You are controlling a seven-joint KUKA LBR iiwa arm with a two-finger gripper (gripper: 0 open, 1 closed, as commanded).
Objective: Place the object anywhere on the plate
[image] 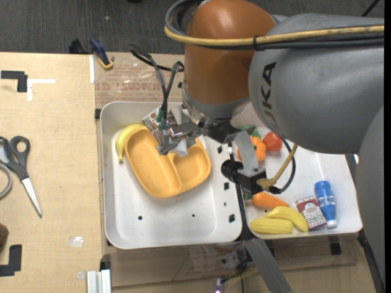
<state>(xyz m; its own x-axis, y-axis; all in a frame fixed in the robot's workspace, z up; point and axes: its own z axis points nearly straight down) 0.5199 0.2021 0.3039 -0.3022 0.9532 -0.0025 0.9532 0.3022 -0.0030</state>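
Half-hidden banana (126, 138) behind plate (160, 170), tool (173, 140) unclear

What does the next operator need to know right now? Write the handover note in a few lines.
Pincer: low over the far rim of the yellow divided plate in the left bin; whether it is open or holding anything cannot be told from this view.
Things: a banana lies against the plate's left edge. The right bin holds a corn cob, a second banana, a carrot, a small box and a blue bottle.
Done: nothing confirmed on the plate.
Left: verify the grasp, then set the object on the plate.
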